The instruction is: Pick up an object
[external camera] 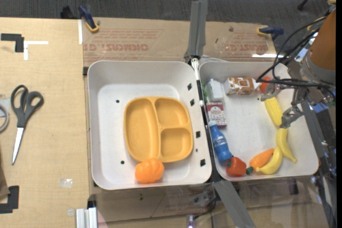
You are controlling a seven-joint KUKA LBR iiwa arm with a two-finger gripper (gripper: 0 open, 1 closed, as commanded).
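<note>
Okay, I see the left bin (101,115) holding a yellow divided tray (158,128) and an orange (149,171), right bin (246,69) with corn (273,111), bananas (281,151), blue bottle (219,142), snack box (240,85), gripper (291,114) low just beside the corn, grasping nothing, its spread I cannot tell.

The yellow plastic divided tray (158,128) is sitting in the left white bin (101,131); the round orange toy fruit (149,171) is lying against the tray's near edge, steel scissors (21,115) lying well left of it.
</note>
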